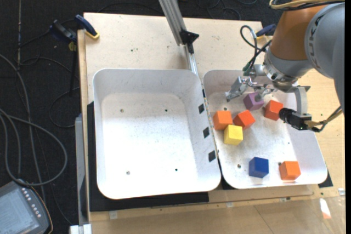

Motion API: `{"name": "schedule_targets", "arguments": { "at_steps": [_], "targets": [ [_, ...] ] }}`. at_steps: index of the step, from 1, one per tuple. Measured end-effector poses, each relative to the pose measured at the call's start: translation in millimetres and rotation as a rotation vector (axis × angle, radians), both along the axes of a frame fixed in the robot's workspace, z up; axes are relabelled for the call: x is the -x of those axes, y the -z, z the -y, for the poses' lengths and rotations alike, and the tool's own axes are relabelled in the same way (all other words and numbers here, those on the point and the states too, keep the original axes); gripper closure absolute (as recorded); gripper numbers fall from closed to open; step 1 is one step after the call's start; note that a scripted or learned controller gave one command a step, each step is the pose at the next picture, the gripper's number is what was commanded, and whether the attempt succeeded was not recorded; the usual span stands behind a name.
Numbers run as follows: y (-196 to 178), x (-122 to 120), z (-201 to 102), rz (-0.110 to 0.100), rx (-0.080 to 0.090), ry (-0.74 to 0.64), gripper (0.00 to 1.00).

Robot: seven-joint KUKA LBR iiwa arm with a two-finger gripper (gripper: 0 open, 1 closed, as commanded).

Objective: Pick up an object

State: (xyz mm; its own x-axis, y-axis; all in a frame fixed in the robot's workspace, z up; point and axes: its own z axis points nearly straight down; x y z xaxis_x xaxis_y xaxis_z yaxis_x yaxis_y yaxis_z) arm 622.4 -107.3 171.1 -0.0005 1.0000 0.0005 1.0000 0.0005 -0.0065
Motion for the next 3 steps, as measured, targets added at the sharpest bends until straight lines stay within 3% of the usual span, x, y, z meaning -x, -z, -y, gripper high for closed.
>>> {"name": "schedule_targets", "arguments": {
  "at_steps": [1,2,3],
  "targets": [
    [43.5,-1.4,-0.8,0.002,0.0,0.001,0.0],
    [30.1,-3.0,-0.5,0.009,0.001,0.001,1.0],
    [-15.0,-7.5,5.5,0.013,0.002,0.001,1.0]
  ]
}}
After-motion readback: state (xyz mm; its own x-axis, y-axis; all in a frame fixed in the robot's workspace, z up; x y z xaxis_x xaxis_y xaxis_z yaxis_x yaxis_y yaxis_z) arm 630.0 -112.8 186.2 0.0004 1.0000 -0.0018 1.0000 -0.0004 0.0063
